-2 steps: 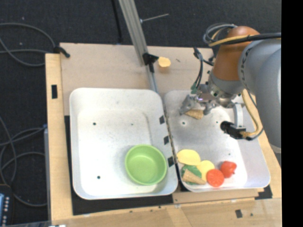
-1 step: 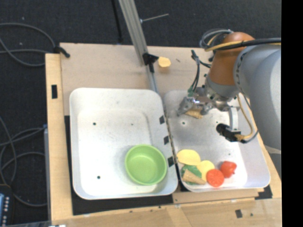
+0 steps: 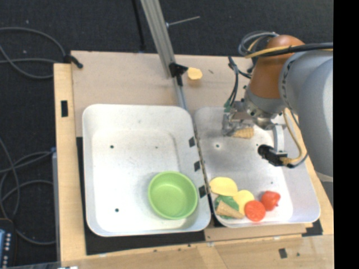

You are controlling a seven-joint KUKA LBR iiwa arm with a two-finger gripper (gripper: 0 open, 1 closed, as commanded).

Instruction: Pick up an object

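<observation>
A bulky grey arm is seen, with an orange band above the wrist; black cables are looped alongside.

A single fixed camera looks down at a slant from above the desk, far enough to frame both white bins, with the arm entering from the right.
</observation>
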